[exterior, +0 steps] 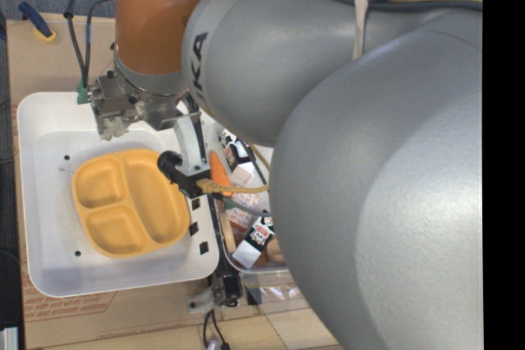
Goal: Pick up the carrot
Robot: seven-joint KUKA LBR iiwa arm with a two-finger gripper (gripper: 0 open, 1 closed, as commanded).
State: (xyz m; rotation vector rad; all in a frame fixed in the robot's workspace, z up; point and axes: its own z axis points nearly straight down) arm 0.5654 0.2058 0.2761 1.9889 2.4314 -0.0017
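Carrot (219,169) showed as a thin orange sliver just past the right wall of the left bin (37,152), wedged among small printed cartons (239,153). The rest of it was covered by the arm (369,143).

Handling guess: light, stiff, smooth tapered skin, so it could squirt out of a pinch near the tip. I'd take it across the thicker middle, but couldn't see which end was which or how it lay.

Gripper (115,117) sat over the back left of the left bin, above the yellow divided plate (123,205), well apart from the carrot. Couldn't tell whether it was spread or pressed together; nothing visibly held.

Hidden: nearly everything right of that wall, behind the arm. Clutter around the carrot was too small to identify beyond cartons. Neighbours looked tight, so a clean approach seemed doubtful.
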